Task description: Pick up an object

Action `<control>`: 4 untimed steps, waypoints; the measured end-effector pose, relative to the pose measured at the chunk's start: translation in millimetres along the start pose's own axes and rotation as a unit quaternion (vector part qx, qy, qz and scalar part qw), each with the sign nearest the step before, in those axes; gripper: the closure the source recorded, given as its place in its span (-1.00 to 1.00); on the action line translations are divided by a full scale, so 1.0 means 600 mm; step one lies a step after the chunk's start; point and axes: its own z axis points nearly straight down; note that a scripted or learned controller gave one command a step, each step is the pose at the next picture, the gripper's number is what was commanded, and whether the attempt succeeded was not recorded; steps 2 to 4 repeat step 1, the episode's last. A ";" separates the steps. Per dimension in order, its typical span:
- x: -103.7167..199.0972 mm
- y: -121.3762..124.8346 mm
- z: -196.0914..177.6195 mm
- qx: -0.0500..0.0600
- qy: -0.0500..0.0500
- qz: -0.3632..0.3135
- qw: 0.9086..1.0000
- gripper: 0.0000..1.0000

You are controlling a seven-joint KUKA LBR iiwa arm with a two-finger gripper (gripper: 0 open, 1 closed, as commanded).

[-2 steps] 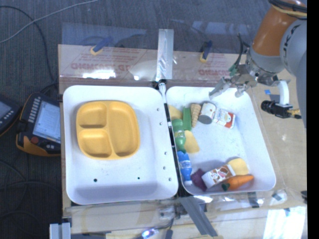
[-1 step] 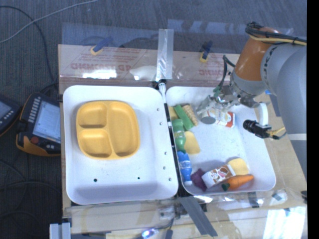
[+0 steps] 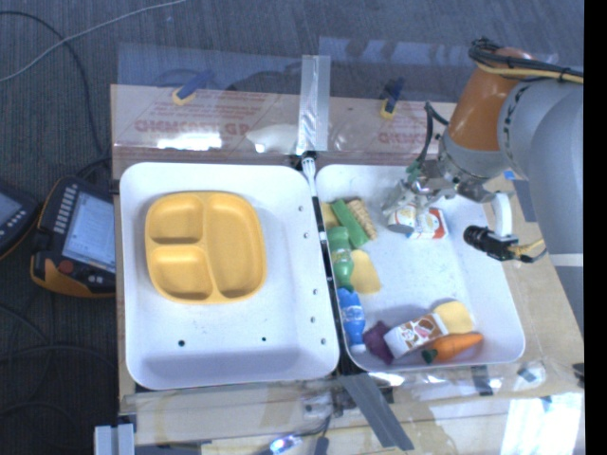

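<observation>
My gripper hangs low over the back of the right bin, directly above a white and red packet, which it partly hides. I cannot tell whether it touches the packet. Along the bin's left wall lie a green ridged toy, a yellow piece and a blue bottle. In the front corner sit a purple piece, a white and red carton, a yellow block and an orange carrot.
The left bin holds a yellow divided plate. A black part sticks out of the arm over the right bin's right rim. A handheld controller lies on the floor to the left of the bench.
</observation>
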 end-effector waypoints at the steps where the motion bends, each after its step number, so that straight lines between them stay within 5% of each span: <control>1: 0.130 -0.086 -0.119 0.009 0.004 0.022 1.000 1.00; 4: 0.130 -0.086 -0.119 0.009 0.004 0.022 1.000 1.00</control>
